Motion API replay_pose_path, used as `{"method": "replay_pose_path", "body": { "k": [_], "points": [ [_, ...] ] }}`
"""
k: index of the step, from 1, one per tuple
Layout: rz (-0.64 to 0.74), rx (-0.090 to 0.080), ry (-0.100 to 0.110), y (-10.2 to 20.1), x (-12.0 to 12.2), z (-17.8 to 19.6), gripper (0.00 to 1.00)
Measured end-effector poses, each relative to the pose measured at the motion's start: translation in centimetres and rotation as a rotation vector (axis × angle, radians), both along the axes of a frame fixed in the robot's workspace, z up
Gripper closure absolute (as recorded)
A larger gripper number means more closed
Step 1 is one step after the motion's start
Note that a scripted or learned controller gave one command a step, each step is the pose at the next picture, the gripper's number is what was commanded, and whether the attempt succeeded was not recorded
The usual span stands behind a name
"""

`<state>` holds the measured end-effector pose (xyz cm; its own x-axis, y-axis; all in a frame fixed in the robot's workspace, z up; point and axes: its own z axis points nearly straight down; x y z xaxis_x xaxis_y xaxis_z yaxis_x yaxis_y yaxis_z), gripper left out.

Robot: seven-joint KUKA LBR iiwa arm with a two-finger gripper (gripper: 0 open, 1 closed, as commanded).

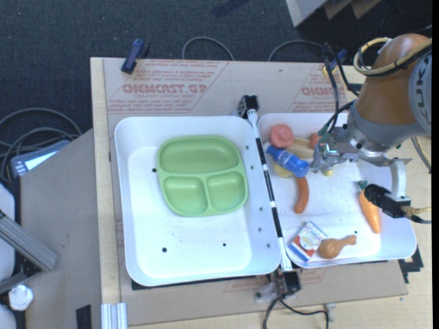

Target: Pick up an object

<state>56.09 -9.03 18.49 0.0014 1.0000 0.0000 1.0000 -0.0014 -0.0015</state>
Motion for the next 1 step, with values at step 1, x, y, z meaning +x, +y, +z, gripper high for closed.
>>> {"method": "replay_pose_path", "body": {
  "k": [1],
  "points": [
    [0.001,0.001,0.0,0.05,0.0,-0.04,0.0]
  ]
}}
